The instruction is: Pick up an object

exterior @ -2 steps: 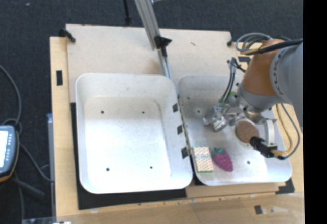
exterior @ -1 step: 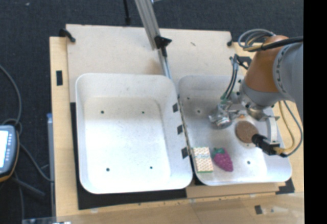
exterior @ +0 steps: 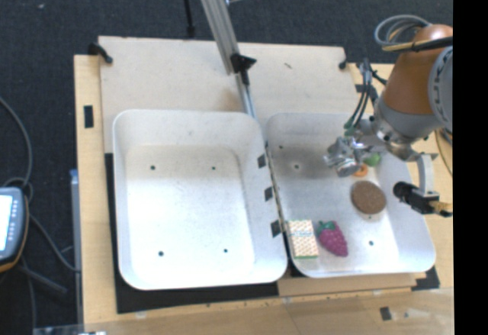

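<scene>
The arm's metal gripper (exterior: 345,158) hovers in the right white bin (exterior: 305,135), whether its jaws are apart I cannot tell, seemingly still approaching; next it must descend onto the nearby round brown disc (exterior: 368,198), lower right.

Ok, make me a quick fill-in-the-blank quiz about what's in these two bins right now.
1. The brown disc, the purple grape bunch and the small box all lie in the ____ bin.
2. The small box lies directly ____ of the purple grape bunch in the camera view.
3. The gripper hangs over the ____ bin.

Missing words: right; left; right
</scene>
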Robot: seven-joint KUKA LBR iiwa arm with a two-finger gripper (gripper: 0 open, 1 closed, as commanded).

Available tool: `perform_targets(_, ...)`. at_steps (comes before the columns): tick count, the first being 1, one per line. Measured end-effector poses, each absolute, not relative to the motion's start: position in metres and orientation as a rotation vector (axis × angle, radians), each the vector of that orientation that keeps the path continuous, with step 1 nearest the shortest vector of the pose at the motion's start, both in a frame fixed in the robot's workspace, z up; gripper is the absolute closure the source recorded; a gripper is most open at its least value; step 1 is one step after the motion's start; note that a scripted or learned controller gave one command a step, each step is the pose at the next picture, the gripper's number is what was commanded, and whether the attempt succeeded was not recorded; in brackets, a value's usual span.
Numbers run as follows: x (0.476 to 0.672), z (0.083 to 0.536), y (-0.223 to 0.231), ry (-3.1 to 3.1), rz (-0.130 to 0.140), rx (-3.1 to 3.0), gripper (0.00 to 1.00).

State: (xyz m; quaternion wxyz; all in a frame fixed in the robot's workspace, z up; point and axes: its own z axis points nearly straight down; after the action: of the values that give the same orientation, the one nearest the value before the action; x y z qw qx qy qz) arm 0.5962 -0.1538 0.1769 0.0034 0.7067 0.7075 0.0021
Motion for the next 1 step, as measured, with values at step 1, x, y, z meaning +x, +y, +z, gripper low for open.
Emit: perform_targets(1,0.5975,0.2177,-0.1553,2.22,0.005,2.216,1.0)
